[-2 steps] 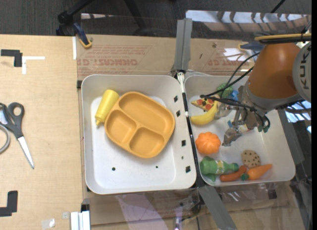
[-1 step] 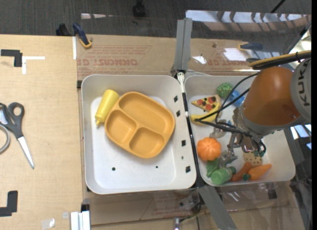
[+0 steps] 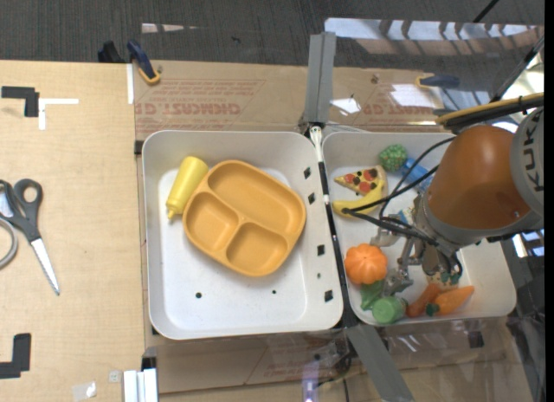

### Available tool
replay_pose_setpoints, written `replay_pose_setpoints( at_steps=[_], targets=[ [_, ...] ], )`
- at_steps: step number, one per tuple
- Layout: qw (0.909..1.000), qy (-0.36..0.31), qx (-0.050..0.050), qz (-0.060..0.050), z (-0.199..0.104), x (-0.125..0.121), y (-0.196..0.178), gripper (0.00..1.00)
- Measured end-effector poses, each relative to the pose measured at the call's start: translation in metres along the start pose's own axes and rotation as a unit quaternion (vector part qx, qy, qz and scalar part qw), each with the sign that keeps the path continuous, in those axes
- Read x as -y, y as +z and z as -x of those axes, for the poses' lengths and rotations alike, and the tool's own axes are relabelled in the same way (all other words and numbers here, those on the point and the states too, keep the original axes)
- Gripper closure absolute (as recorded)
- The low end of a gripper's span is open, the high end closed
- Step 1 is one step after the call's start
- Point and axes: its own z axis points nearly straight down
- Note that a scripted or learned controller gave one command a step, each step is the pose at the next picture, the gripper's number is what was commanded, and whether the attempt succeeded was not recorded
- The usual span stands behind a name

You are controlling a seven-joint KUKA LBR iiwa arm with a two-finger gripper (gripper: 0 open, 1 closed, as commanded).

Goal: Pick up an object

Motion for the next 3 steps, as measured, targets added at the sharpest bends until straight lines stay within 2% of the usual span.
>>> replay_pose_setpoints(
  at_steps=[1,2,3],
  targets=[
    [0.9986,-0.053,-0.002,0.0,0.068,0.028,0.001,0.0],
    [0.9963,-0.086,0.007,-0.003,-0.009,0.018,-0.004,0.0],
    [0.9976,-0.069,-0.002,0.0,0.046,0.008,0.001,0.0]
  ],
)
